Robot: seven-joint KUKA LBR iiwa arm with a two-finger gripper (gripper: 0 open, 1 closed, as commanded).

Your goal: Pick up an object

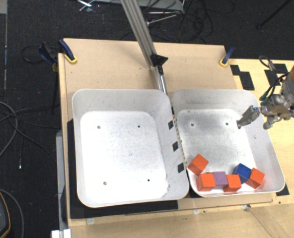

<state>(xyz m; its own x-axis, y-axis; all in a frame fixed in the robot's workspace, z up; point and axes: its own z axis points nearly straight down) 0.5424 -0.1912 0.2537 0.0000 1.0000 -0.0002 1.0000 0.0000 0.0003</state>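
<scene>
Two shallow white bins side by side on the counter point(196, 63). In the right bin point(211, 103), a cluster along the near edge: orange block point(199, 163), second orange block point(206, 181), purple block point(220, 178), third orange block point(233, 182), blue block point(243, 171), fourth orange block point(256, 177), mostly touching. Left bin point(82, 133) speckled white. Tool point(258, 117) above the right bin's far right edge, spread wide, gripping nothing, well apart from the blocks.

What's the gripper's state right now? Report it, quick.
Gripper: open, holding nothing, above the right bin's far right side, well away from the blocks.
</scene>
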